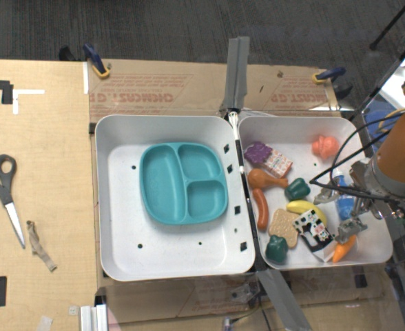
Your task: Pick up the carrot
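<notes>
tool [354,227] low in right bin [376,254], just above carrot [341,249] near front wall; finger state impossible to tell.

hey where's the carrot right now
The carrot lies in the right bin's near right corner, just under the tool and beside the black and white toy.

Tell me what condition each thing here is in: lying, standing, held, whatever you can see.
carrot: lying near the right bin's front right corner, just below the gripper
teal divided plate: flat in the left bin, nothing in it
hot dog: lying lengthwise
banana: lying on its side
scissors: lying on the bench, blades closed
</notes>
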Available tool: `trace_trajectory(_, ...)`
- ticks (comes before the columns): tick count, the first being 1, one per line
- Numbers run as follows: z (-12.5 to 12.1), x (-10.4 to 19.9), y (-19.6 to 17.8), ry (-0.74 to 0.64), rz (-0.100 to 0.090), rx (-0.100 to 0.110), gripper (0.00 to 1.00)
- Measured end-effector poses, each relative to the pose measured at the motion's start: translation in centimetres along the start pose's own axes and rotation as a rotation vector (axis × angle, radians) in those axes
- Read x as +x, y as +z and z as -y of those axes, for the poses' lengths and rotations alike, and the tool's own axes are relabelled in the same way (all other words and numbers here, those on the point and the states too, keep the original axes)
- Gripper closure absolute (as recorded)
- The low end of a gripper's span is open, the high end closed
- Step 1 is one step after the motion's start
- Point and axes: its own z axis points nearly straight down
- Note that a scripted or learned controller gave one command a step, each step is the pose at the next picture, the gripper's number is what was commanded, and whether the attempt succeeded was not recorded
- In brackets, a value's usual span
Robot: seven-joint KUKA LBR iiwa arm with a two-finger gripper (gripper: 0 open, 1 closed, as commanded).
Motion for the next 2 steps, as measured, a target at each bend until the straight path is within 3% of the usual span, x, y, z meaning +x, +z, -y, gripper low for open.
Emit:
trace_trajectory(1,0.3,0.5,0.0,-0.129,-0.003,0.005,0.0)
trace_trajectory(2,-1.1,0.3,0.1,-0.599,-0.005,-0.012,0.0)
